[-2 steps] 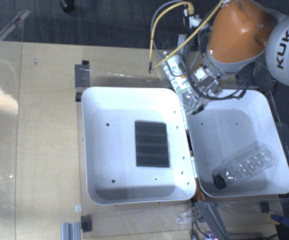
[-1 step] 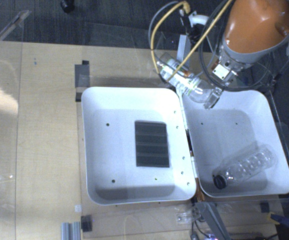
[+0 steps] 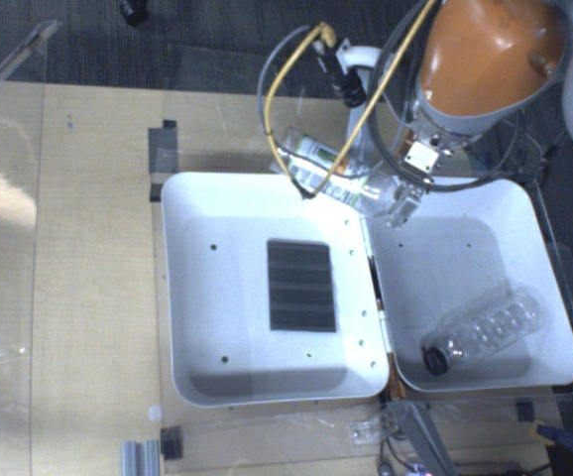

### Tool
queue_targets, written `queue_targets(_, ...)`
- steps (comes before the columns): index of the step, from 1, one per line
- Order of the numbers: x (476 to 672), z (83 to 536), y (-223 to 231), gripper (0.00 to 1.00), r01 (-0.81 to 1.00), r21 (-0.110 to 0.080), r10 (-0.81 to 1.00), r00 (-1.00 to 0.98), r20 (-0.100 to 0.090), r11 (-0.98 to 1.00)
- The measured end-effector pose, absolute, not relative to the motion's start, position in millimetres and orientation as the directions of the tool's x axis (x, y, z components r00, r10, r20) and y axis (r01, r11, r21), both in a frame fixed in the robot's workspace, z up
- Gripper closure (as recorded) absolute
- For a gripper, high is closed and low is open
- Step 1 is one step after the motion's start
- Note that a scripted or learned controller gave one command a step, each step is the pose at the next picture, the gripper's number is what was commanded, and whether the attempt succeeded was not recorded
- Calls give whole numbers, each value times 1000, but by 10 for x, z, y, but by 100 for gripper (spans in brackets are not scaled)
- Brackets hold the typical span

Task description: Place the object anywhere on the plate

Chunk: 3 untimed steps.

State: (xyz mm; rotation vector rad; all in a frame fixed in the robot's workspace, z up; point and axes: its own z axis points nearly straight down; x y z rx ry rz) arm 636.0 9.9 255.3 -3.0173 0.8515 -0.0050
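Gripper [image 3: 401, 204] state unclear above right bin [image 3: 554, 266], clear bottle [image 3: 485, 330] lying inside, dark plate [image 3: 301, 285] in left bin [image 3: 192, 266]

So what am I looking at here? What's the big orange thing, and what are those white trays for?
You are looking down at a slant from a camera fixed above a wooden bench. The orange dome is part of a robot arm that reaches in from the right; cables loop around it. At its end, near the top edge of the trays, sits its gripper, a two-fingered hand. I can't tell from this picture whether it is holding anything.

The two white trays are shallow bins set side by side. The left bin has a dark ribbed rectangular plate lying flat in its middle. The right bin holds a clear plastic bottle lying on its side, dark cap toward the lower left.
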Motion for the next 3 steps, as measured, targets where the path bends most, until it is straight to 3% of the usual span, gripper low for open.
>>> queue_targets(1,6686,2820,986,100,-535,-7,-535,845,0,-845)
queue_targets(2,6689,2826,977,0,-537,-8,-537,844,1,-844)
queue_targets(3,5929,1962,943,0,-433,-3,-433,902,-1,-902)
